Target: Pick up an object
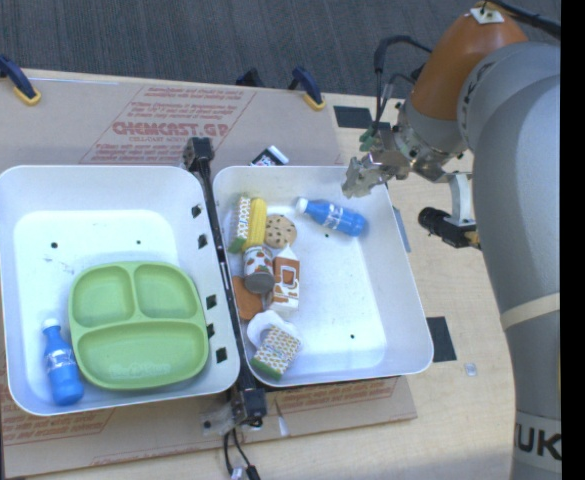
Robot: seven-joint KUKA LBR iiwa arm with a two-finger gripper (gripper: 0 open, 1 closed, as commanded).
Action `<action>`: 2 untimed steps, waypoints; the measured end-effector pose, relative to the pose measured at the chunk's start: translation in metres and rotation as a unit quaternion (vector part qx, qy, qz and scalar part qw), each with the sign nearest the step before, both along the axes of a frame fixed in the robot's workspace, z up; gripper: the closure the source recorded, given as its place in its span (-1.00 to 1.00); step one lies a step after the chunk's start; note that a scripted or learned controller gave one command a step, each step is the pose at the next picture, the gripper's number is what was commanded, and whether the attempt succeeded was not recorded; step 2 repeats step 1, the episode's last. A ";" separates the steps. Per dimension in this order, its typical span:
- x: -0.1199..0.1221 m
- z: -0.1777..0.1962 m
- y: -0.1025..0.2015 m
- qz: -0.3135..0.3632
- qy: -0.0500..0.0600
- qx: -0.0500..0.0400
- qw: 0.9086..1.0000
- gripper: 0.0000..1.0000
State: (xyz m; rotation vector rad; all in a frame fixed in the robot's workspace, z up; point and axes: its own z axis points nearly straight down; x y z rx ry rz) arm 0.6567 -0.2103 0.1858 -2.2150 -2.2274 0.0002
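Nearest the lens is the bulky grey robot arm with its orange band (pixel 517 138), coming in from the right. At its end the tool (pixel 364 176) hangs over the far rim of the right-hand shallow white bin (pixel 412 303). I cannot tell whether it is spread or closed, and nothing can be seen held in it. I judge the pick has not begun: only the approach is done, and the descent, grasp and lift are left.

The likeliest target is the small blue plastic bottle with a white cap (pixel 337 218). It lies on its side on the bin floor, just beside and below the tool, cap pointing away from the arm.

Beyond the bottle's cap end sits a crowded column of toys: a yellow corn cob (pixel 257 222), a round speckled cookie (pixel 280 231), a brown-and-white carton (pixel 286 280) and a paper-cupped muffin (pixel 275 346) nearer the viewer. The bare white floor on the viewer's side of the bottle gives open room.

The tight edge is the bin's far wall, close behind the bottle, with the right wall near its base, so I would expect a descent to need care there.

Well beyond the toy column from the bottle, the left-hand white bin (pixel 32 193) holds a green divided plastic plate (pixel 137 323) and a second blue bottle (pixel 60 365). Both bins rest on a printed cardboard sheet (pixel 172 118) on the bench.
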 end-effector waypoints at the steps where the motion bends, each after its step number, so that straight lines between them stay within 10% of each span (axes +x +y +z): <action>1: 0.000 0.001 0.000 0.000 0.000 0.000 1.000 -1.00; 2: 0.000 0.001 0.000 0.000 0.000 0.000 1.000 -1.00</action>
